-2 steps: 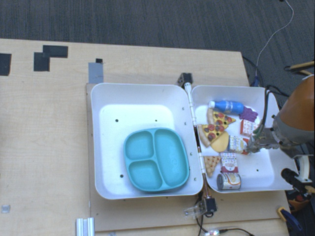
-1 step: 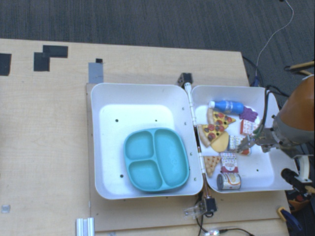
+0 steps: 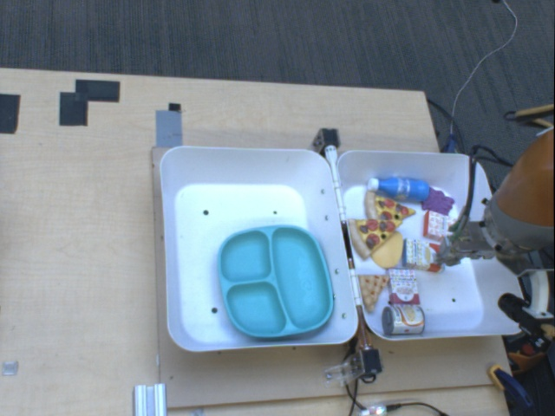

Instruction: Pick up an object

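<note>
My wrist, grey below its orange band, is the part nearest the lens, coming in from the right over the right white shallow bin. My gripper is down low among the clutter, its tip beside a small red-and-white packet and a pale printed carton; from this angle I cannot tell how it is set, or whether it touches either one.

Further into that bin lie a blue plastic bottle on its side near the far wall, a purple block just beside it, two toy pizza slices overlapping a yellow wedge, a third slice lower down, a red-topped carton and a tin can on its side near the front wall. The left white bin carries a light-blue three-compartment plastic tray, well apart from me.

Any of these pieces would do, and I judge the carton the likeliest target — it is closest. To do this well I should come straight down with the carton centred, since its neighbours press close and a stray edge could wedge in — then lift slowly and check that it rises with me.
</note>
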{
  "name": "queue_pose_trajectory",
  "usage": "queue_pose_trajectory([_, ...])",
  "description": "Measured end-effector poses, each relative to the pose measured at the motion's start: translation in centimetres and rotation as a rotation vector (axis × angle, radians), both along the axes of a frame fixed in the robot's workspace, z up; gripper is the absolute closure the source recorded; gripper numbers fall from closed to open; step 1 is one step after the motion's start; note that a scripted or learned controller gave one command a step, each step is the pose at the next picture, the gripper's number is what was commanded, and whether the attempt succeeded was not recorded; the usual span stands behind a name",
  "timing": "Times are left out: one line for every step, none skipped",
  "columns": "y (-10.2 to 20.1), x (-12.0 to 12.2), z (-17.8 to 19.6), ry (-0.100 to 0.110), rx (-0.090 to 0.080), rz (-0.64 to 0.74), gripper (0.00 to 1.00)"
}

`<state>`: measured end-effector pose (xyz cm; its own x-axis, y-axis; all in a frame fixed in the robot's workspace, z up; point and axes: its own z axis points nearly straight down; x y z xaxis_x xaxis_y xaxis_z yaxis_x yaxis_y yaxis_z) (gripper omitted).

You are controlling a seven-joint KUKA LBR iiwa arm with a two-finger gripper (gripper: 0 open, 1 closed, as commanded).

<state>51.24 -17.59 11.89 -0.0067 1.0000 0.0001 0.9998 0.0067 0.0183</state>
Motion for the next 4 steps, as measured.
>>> queue_pose_trajectory([0.0,0.0,0.0,0.000,0.000,0.000,0.00])
queue_pose_trajectory([0.1,0.2,1.1,-0.003,0.000,0.003,1.00])
queue_pose_trajectory([0.1,0.1,1.1,-0.003,0.000,0.003,0.00])
queue_pose_trajectory([4.9,-2.0,-2.9,-0.001,-0.006,-0.005,0.00])
